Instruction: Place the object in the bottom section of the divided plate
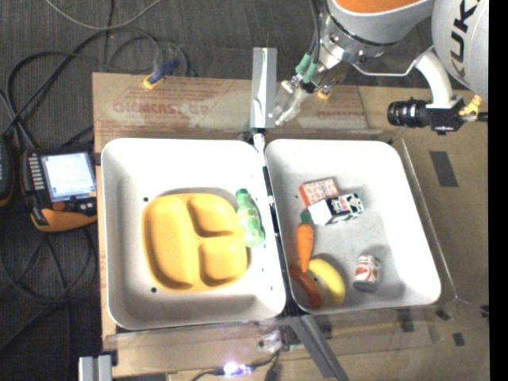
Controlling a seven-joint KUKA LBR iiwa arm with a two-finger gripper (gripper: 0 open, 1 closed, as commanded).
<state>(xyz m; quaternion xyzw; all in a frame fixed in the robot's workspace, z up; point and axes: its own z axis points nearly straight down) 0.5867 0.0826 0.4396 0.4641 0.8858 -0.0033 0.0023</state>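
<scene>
Two-finger gripper [287, 105] hangs above the bins' far edge, finger state indiscernible, while a translucent green plastic bottle [249, 217] lies on the yellow divided plate's [178, 240] right rim.

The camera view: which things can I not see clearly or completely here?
- Gripper: small and blurred against the cardboard above the bins.
- Arm: cut off by the top edge.
- Red item: partly hidden under the yellow lemon-like object and the carrot.
- Green bottle: translucent; whether it rests on the yellow divided plate or just beside its rim is unclear.
- Small can: label too small to read.
</scene>
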